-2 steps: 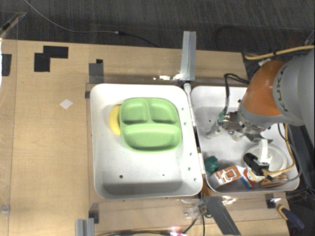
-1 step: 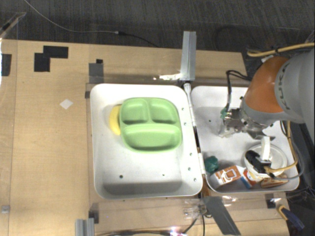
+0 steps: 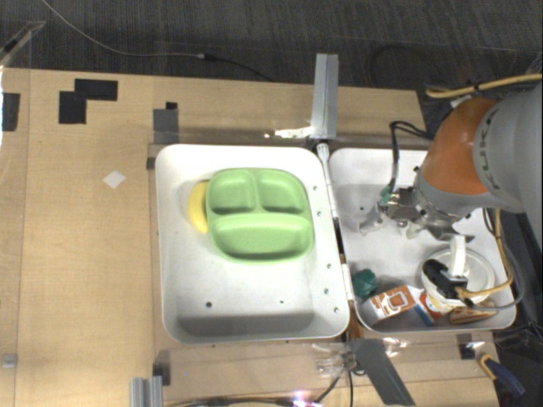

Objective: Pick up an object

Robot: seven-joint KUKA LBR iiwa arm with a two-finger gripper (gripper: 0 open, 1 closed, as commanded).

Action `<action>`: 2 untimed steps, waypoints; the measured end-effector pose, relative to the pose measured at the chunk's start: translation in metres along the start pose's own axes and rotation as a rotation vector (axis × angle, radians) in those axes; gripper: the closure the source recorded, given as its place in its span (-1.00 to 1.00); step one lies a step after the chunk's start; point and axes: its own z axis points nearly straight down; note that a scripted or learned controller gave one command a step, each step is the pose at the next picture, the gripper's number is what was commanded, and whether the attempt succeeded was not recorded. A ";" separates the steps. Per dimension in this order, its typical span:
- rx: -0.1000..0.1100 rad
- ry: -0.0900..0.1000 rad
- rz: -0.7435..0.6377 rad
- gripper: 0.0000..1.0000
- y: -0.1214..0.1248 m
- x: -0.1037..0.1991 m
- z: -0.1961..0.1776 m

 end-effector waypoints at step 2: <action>-0.004 0.001 -0.001 -1.00 0.002 0.001 -0.011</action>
